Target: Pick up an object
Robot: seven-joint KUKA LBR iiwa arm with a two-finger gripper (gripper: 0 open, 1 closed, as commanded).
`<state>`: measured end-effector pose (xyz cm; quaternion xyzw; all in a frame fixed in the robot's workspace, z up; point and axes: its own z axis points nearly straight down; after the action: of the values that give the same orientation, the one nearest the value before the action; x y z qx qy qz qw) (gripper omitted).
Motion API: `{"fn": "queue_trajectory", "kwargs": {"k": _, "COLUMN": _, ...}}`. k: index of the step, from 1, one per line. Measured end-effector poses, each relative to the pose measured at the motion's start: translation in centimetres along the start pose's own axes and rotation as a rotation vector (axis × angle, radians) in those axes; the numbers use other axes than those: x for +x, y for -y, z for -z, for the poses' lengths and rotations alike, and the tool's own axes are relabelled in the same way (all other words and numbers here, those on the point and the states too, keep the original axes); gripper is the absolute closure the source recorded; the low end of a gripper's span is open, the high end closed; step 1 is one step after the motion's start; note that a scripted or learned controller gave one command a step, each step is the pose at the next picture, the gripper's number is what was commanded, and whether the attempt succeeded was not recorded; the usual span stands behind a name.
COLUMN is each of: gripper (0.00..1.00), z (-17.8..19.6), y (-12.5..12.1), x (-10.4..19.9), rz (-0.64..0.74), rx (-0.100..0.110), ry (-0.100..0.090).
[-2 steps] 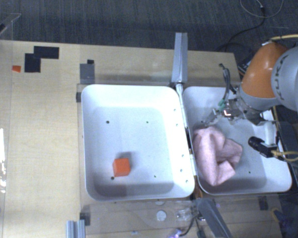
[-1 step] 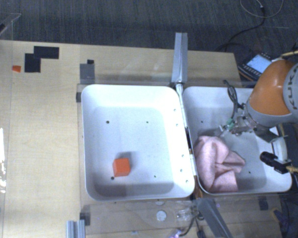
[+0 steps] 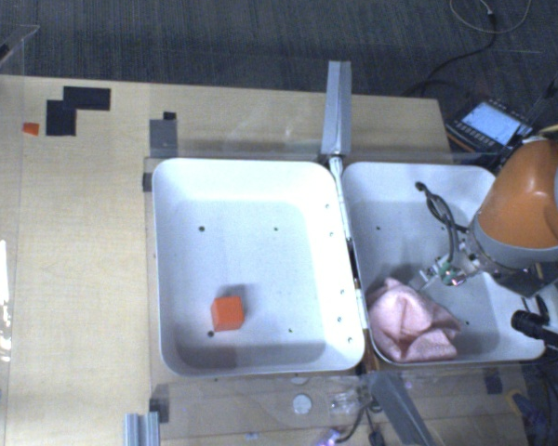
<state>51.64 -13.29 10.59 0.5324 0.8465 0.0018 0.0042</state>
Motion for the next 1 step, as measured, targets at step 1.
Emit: {"fn": "queue_trajectory", "kwargs": {"k": 1, "gripper": 0.00, "z": -1.64, "y": -1.38, "x": -3.31, "rz": -0.410, "rx": -0.004, "ry": 0.001}}
